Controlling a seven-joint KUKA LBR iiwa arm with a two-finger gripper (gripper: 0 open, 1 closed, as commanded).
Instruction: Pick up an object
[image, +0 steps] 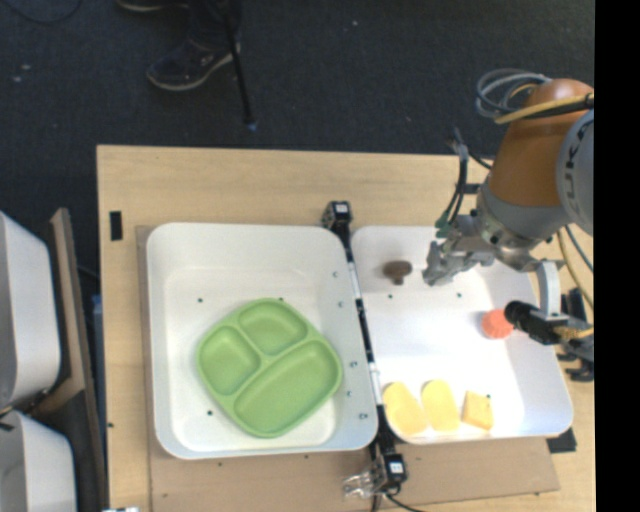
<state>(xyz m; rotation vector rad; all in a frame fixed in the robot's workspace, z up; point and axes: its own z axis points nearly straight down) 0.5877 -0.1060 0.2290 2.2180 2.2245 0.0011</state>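
1. small brown object (398, 270) lies on the floor of the right bin (430, 340), near its far-left corner; just beside it to the right, the end effector (438, 272) sits low over the bin; a gap shows between them, not touching
2. end effector state: cannot tell whether it is released or clenched; nothing visible in it
3. orange-red object (495, 324) lies toward the right side of the right bin, well apart from the brown one
4. 3 yellow pieces along the near edge of the right bin: 2 rounded yellow pieces (421, 406) side by side, 1 yellow wedge (477, 411) just to their right
5. left bin (180, 270) holds a green divided plate (268, 366) with 3 compartments, lying flat near the bin's near side
6. both bins sit side by side on the wooden table (250, 185); grey arm (530, 170) with orange band enters from the right
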